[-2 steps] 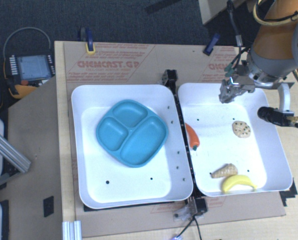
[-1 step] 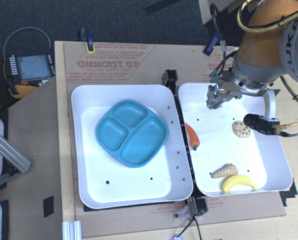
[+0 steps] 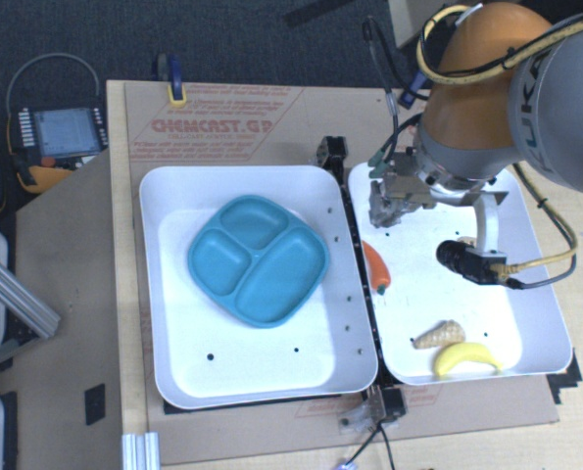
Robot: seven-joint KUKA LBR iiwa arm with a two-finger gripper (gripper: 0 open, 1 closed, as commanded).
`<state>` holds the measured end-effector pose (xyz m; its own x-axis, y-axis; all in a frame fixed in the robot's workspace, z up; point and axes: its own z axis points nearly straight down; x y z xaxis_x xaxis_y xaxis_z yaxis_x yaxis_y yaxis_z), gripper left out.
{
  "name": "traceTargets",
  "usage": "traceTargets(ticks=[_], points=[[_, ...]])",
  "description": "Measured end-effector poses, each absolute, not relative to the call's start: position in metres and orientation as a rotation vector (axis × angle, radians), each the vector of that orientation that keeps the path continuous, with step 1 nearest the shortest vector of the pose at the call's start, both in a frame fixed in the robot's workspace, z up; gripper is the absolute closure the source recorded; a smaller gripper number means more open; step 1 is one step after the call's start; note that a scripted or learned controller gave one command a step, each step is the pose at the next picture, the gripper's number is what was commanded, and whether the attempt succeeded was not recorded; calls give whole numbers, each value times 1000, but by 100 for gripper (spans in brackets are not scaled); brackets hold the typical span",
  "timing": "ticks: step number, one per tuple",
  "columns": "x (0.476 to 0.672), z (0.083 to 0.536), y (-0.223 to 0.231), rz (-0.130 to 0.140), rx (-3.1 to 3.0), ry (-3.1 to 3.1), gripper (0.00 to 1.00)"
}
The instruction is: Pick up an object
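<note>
Hanging low over the upper left part of the right bin (image 3: pixel 541 302), the end effector (image 3: pixel 387 213), reached in from the right; grip state impossible to tell from this slant. Lying just below it against the bin's left wall, apart from it, an orange carrot (image 3: pixel 375 266). Resting near the bin's lower edge, a yellow banana (image 3: pixel 464 359) touching a tan shell-like piece (image 3: pixel 438 335). Sitting in the left bin (image 3: pixel 173 341), a blue divided plate (image 3: pixel 258 259). Carrying both bins, the table (image 3: pixel 134 145).
</note>
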<state>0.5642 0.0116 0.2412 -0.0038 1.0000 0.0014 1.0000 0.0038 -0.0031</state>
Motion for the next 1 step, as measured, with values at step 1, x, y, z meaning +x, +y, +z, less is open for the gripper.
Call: traceTargets(ticks=[1], points=[[548, 224, 60, 3, -2217, -2221, 100]])
